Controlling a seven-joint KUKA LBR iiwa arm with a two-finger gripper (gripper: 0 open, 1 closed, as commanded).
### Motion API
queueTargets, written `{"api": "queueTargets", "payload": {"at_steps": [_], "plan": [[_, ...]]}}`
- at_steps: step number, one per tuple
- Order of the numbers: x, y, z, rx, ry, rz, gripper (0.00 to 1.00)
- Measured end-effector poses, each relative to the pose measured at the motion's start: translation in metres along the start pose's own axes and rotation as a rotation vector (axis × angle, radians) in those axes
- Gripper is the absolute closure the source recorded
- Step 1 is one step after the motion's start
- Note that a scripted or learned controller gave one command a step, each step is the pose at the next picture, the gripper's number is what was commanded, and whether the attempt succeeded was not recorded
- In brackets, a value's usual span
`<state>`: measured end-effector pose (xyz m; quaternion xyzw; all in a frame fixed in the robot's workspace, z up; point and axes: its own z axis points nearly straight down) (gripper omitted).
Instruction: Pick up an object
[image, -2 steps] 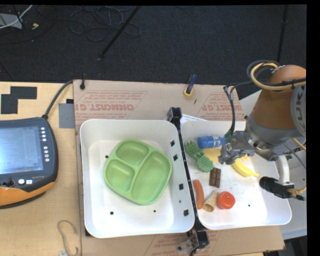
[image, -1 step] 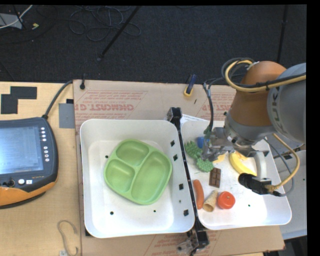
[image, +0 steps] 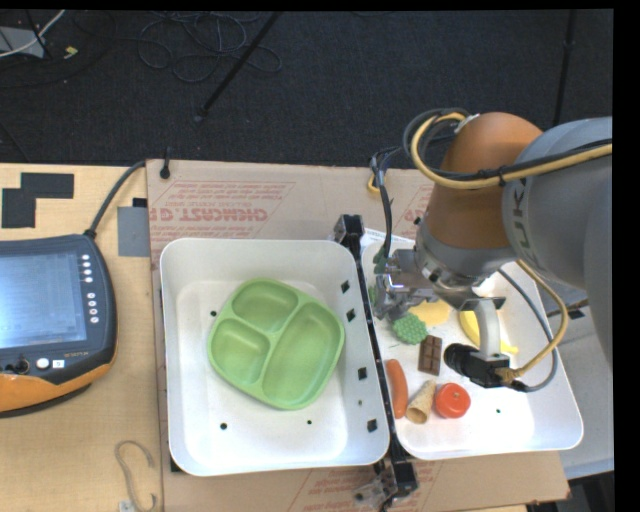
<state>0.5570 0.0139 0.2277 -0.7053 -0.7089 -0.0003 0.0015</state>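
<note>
Camera view shows a bumpy green toy (image: 409, 328) in the right bin (image: 560, 420), right of the frame's middle. The gripper (image: 393, 293) hangs just above its upper left edge; whether it grips anything cannot be told. A yellow piece (image: 436, 313) touches the toy, so the arm should probably come straight down and squeeze only the green one.

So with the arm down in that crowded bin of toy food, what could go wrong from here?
The gripper sits low by the divider between the bins, so it might scrape that edge. The green piece, brown block and yellow pieces lie close together, so it may nudge or grab the wrong one. The green plate in the left bin seems out of harm's way.
</note>
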Motion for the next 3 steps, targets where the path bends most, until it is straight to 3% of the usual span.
{"api": "queueTargets", "payload": {"at_steps": [1,2,3], "plan": [[0.028,0.016,0.010,0.002,-0.002,0.003,1.00],[0.024,0.002,-0.005,0.003,-0.002,0.009,1.00],[0.026,0.012,0.011,0.004,-0.004,0.004,1.00]]}}
